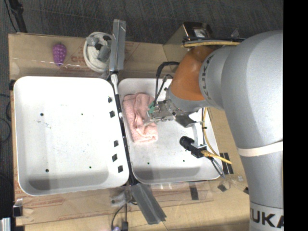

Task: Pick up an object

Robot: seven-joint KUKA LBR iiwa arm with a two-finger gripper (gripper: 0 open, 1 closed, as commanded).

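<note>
A crumpled pink cloth [137, 117] lies in the right bin [168, 170], against its left wall. My gripper [153, 112] is low over the cloth's right edge, reaching in from the right under the grey arm with its orange band. Its tips touch or press into the pink fabric. The wrist hides how the fingers stand.
The left bin [62, 138] sits beside the right one, parted by a grey divider rail [120, 129]. On the cardboard behind the bins lie a purple grape-like object [59, 53] and a white cable roll [97, 50]. A black cable plug [191, 147] hangs over the right bin.
</note>
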